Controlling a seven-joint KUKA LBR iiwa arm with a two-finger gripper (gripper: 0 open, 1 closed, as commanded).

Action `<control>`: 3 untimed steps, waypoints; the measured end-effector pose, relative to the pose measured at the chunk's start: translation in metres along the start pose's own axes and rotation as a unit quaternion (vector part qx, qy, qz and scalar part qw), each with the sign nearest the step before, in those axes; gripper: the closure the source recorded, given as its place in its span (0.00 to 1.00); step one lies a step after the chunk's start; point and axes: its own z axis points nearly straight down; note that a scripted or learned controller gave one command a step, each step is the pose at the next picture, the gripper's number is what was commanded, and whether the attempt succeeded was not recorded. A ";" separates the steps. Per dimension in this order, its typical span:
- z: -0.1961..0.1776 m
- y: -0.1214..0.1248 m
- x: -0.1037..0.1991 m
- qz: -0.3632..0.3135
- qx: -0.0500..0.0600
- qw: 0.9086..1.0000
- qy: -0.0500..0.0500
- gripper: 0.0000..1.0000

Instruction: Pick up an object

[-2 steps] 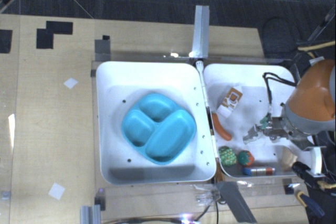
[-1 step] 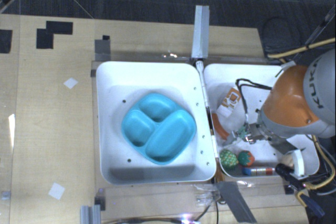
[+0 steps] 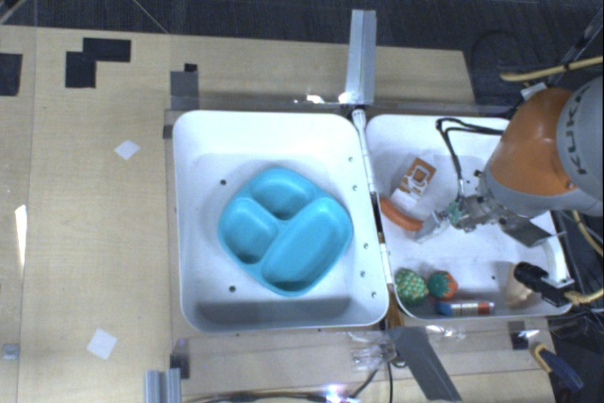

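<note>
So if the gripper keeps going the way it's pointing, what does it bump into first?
Probably the orange carrot. The gripper points leftward in the right bin, and the carrot lies just beyond it, below the small carton. Depth is hard to judge, so it might pass above.

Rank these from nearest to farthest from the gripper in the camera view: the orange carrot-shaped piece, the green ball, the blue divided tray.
1. Orange carrot-shaped piece, right bin, just left of the gripper.
2. Green ball, right bin's near edge, below and left of the gripper.
3. Blue divided tray, in the left bin, across the divider.
</note>
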 end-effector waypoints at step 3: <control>-0.008 0.118 -0.002 0.091 0.010 0.996 0.001 1.00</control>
